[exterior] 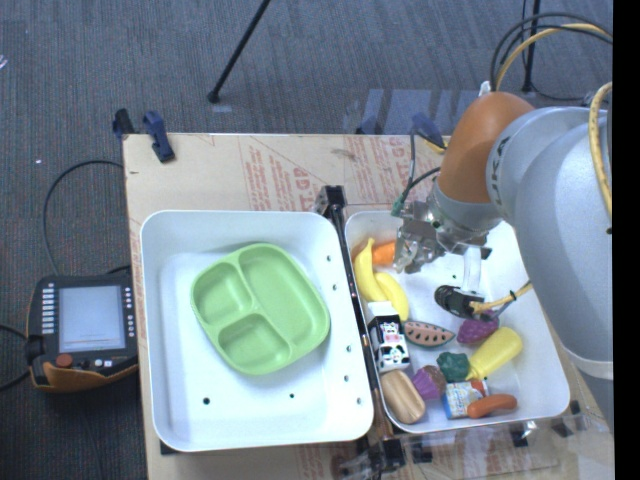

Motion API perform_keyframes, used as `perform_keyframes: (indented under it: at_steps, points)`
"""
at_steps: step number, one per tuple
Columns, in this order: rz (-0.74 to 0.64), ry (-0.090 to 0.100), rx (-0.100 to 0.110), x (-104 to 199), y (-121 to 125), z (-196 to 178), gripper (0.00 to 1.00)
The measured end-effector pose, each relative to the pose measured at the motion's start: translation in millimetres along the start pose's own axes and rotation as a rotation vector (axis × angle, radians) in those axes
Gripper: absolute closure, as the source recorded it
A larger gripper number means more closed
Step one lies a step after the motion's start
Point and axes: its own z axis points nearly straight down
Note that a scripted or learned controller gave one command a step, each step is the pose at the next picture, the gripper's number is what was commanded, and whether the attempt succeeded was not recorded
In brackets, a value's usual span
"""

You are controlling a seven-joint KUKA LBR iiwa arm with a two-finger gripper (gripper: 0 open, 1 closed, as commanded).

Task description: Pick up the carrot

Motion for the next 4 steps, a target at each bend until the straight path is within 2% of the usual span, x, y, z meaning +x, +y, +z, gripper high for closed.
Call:
perform_keyframes:
  at_steps: [1,2,3,4]
  points:
    - [-0.001,-0.001,0.001,0,0,0,0.0]
    - [0.079,0.001,-0.001,-6,1,18,0.0]
    - [0.073,0.0,0.004,-5,1,9,1.0]
    - [0.072,0.0,0.005,-5,1,9,0.0]
